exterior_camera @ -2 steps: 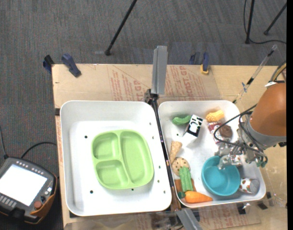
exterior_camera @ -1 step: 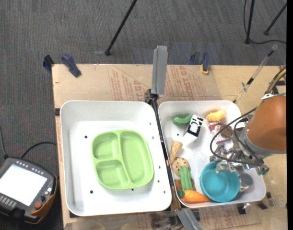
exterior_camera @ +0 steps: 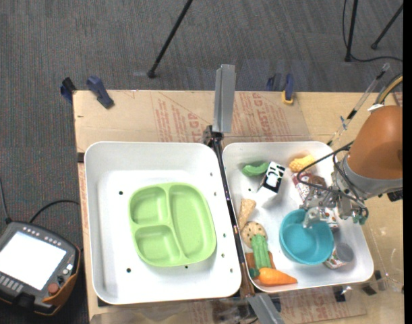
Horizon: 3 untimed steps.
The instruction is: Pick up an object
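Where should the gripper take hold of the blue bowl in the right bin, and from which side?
Probably at the rim of the blue bowl, from straight above. It sits upright with its opening up, so one finger can go inside the thin wall and one outside. The left rim looks freest; the gripper hangs over the right rim.

Left bin [exterior_camera: 104, 181]: smooth white plastic, faint sheen. Green divided plate [exterior_camera: 172, 223]: matt plastic. Teal bowl [exterior_camera: 305, 240] in right bin [exterior_camera: 286, 147]: glossy, smooth plastic. Carrot [exterior_camera: 276, 276]: shiny orange plastic look. Tabletop [exterior_camera: 158, 117]: matt brown cardboard with red print. Floor [exterior_camera: 71, 32]: rough grey carpet. Arm band [exterior_camera: 379, 144]: smooth orange, satin. Gripper [exterior_camera: 330, 211]: bare metal parts.
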### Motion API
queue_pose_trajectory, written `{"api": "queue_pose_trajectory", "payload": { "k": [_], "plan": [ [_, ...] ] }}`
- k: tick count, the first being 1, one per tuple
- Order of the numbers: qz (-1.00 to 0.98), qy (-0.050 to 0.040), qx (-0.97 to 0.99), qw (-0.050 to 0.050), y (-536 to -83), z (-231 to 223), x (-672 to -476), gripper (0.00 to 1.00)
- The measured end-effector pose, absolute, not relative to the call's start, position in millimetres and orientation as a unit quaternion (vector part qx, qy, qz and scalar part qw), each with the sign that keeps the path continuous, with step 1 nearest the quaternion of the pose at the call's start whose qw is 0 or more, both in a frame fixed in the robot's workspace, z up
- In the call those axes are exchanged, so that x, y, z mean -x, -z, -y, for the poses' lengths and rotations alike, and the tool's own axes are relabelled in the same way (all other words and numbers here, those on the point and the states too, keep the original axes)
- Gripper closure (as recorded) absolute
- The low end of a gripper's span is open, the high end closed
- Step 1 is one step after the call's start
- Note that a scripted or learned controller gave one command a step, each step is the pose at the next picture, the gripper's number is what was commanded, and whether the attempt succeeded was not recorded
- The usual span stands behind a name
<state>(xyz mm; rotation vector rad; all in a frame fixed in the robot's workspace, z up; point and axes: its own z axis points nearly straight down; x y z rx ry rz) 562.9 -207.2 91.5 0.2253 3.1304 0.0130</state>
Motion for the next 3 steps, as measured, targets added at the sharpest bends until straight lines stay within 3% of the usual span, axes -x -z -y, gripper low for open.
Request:
{"api": "queue_pose_trajectory", "payload": {
  "k": [1,2,3],
  "plan": [
    [-0.997,-0.0011,-0.073,0.001,-88,210,-560.7,0.0],
    [-0.998,-0.0018,-0.056,0.0,-87,160,-555.5,0.0],
    [-0.998,-0.0013,-0.069,0.0,-87,139,-541.2,0.0]
  ]
}}
